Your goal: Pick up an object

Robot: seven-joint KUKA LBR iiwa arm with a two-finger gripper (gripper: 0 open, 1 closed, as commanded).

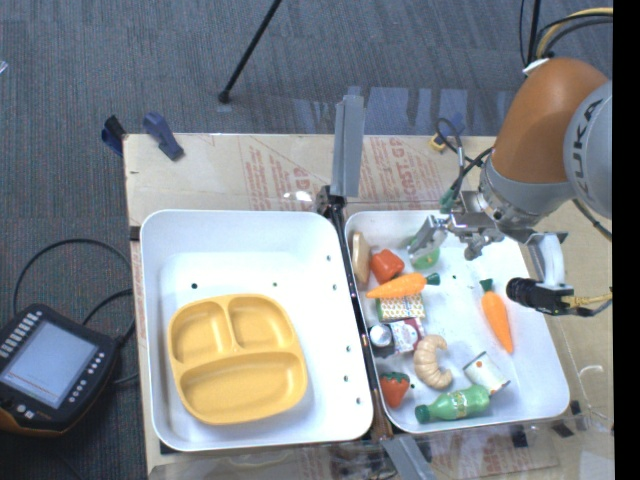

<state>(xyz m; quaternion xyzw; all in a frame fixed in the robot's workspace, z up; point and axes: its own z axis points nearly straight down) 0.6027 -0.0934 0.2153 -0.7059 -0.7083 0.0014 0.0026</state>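
The hand [436,236] hangs over the back of the right bin [545,368], its fingers spread with nothing between them, just above a small green item [427,259]. Below it lie two carrots [398,287], a croissant [433,360] and a green bottle [455,405]. A yellow tray [237,356] fills the left bin [165,238]

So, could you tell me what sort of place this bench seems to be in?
Probably a robotics lab: a KUKA arm reaches over two white bins, one holding toy food such as a carrot, and a teach pendant lies on grey carpet.
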